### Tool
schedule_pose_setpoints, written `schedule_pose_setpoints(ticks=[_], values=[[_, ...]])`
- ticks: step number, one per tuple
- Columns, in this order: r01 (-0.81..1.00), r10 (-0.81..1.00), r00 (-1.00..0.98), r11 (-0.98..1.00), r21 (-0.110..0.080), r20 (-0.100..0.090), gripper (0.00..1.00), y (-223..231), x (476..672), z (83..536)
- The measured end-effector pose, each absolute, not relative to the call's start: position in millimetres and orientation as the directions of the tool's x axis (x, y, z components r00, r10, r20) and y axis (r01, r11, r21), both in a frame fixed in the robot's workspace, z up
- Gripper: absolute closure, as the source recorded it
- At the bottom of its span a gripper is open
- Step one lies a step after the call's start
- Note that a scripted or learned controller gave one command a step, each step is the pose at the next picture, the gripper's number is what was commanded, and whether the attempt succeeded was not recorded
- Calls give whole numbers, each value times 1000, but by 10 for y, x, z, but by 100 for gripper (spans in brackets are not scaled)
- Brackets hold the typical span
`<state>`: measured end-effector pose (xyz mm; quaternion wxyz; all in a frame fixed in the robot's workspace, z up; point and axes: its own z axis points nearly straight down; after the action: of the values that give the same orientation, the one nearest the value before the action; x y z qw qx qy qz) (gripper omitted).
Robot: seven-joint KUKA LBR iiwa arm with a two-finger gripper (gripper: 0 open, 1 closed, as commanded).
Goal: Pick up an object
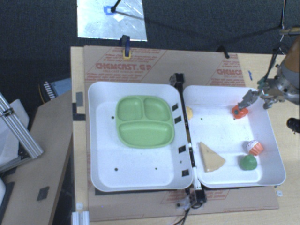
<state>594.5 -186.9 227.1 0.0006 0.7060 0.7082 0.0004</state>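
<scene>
The right bin [269,125] holds several small objects. A red-orange piece [239,112] lies near its far right side. A tan wedge [212,157] sits at the front left, a green ball [248,162] at the front right, and an orange and white piece [254,147] just behind the ball. A small yellow item [189,111] rests against the bin's left wall. My gripper [250,101] reaches in from the right edge and hangs low, directly over the red-orange piece, its tip touching or almost touching it. Nothing is visibly lifted.
The left bin [103,168] carries a green divided plate [144,122]. A black clip divider [183,125] runs between the two bins. Cardboard lies under both bins, and a shiny sheet [110,13] lies beyond the bench's far side.
</scene>
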Motion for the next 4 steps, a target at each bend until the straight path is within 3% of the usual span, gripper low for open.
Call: schedule_pose_setpoints(ticks=[2,3,4], values=[[1000,1000,-2,2,-2,1,0,-1819,5976,1044],[1000,1000,-2,2,0,0,0,-1814,5983,840],[1000,1000,-2,2,5,-1,100,-1818,5996,961]])
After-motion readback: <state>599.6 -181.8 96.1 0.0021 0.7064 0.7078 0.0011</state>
